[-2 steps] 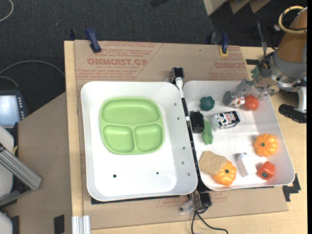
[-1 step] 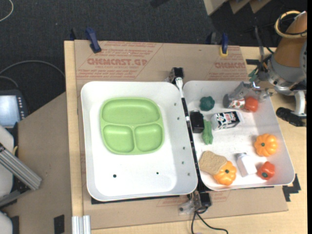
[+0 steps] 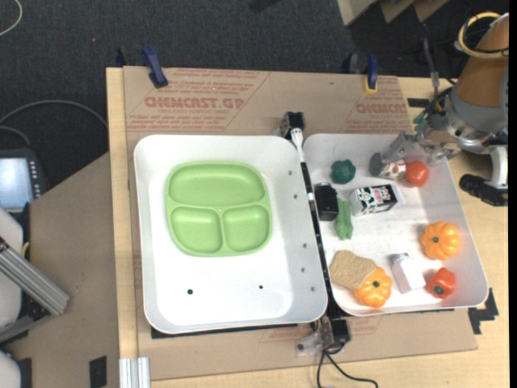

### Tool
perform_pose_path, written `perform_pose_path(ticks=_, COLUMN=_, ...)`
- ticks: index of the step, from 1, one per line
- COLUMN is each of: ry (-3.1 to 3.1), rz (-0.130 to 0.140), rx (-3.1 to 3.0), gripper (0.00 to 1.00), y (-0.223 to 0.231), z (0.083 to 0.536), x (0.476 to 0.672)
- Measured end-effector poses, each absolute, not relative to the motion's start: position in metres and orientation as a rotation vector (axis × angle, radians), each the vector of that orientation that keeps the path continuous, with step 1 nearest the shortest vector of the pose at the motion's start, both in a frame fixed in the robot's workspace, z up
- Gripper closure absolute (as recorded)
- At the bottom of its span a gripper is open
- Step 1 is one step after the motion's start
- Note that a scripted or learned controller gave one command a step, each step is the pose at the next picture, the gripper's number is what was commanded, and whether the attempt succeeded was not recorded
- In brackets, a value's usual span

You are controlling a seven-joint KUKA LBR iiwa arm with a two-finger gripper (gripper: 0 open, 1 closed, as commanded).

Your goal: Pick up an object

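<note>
In the right bin, along its near edge, a slice of bread lay touching a small orange pumpkin. Just right of these sat a pale grey block and a red tomato-like piece near the bin's near right corner. Farther in, a second orange pumpkin rested by the right edge. Toward the middle lay a black-and-white milk carton, with a green pod and a black block against the left edge. Near the far edge sat a dark green lump and a red tomato. The gripper hung over the far right corner just beside that tomato; whether its jaws were wide or narrow could not be told. In the left bin, a green divided plate lay centrally.
</note>
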State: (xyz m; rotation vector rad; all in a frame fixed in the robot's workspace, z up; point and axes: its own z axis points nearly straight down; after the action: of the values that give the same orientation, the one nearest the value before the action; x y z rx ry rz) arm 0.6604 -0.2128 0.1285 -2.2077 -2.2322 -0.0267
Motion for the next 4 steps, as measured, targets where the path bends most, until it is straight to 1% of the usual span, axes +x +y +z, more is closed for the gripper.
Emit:
perform_pose_path(ticks=1, ry=-2.235, rz=-0.01, rx=-2.215, gripper=1.0, y=-0.128, z=0.196, x=0.653)
perform_pose_path(ticks=2, ry=-2.227, rz=-0.002, rx=-2.209, gripper=1.0, y=-0.043, z=0.212, x=0.611)
perform_pose_path(ticks=3, ry=-2.221, rz=0.004, rx=-2.214, gripper=1.0, y=-0.016, z=0.183, x=0.6)
perform_pose_path(ticks=4, ry=-2.231, rz=-0.009, rx=-2.216, gripper=1.0, y=0.038, z=0.259, x=0.557)
